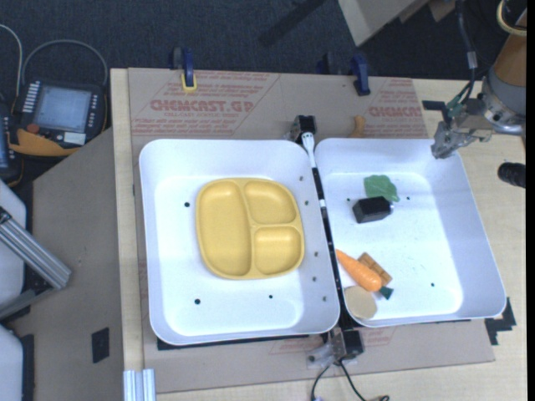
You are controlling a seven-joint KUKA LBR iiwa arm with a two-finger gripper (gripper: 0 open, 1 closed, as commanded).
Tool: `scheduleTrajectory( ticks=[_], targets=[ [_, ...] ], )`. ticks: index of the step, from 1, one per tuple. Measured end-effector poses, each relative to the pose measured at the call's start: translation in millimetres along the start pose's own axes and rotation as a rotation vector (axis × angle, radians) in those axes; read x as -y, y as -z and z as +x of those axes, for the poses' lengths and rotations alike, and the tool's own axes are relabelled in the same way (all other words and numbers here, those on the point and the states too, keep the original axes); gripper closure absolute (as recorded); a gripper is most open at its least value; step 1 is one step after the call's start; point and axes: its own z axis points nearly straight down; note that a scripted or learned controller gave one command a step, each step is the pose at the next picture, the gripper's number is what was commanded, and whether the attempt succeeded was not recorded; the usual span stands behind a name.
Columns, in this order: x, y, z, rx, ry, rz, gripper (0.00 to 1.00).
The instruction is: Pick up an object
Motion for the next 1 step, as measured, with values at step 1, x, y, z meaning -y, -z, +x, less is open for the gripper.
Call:
scheduleTrajectory(
  ticks=[1],
  targets=[
    [-1.5,33.4,-0.4,-0.001,0.001,0.002,1.0]
  ],
)
